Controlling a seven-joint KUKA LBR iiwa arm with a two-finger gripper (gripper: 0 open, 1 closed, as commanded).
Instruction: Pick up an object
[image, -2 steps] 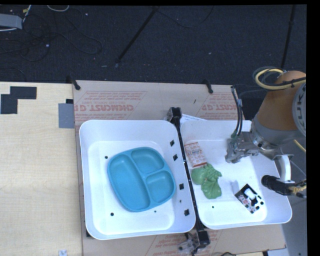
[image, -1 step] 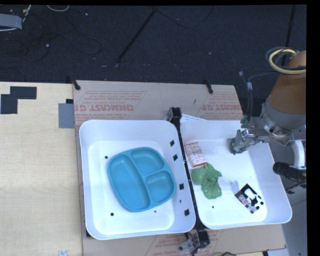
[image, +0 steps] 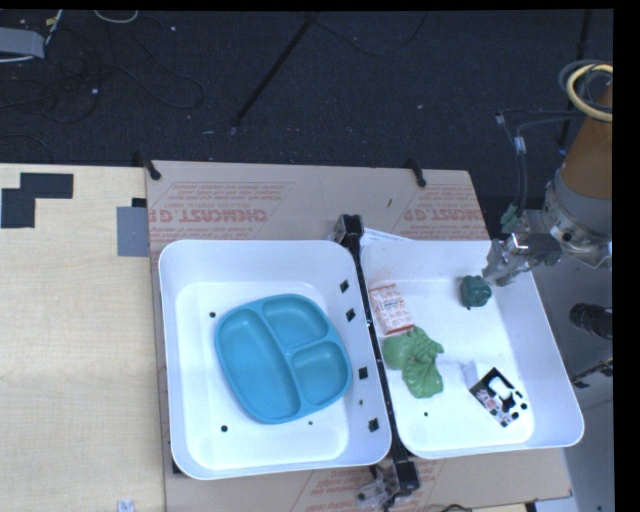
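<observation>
Two shallow white bins of smooth, glossy plastic with rounded corners sit side by side on a sheet of brown printed cardboard (image: 250, 205), joined along a black strip with clips. The left bin (image: 190, 270) holds a blue tray (image: 282, 355), a matte rounded-rectangle plate moulded into three compartments, lying tilted across the bin floor. The right bin (image: 545, 400) holds four things: a small flat packet (image: 390, 308) with red print near the divider, a crumpled green cloth (image: 418, 362) of soft, lumpy shape just below that packet, a flat black-and-white card (image: 499, 395) near the bin's lower right, and a small dark teal lump (image: 476, 292), rounded and dull-surfaced, at the upper right of the bin floor. The grey arm, with its orange band, comes in from the right, and its gripper (image: 503, 266) of bright metal hangs over the right bin's upper right rim. The teal lump lies just beside the gripper's tip, below and slightly to its left, and whether they touch cannot be told. Nothing shows between the gripper's tips, and how it is set cannot be told at this size.
</observation>
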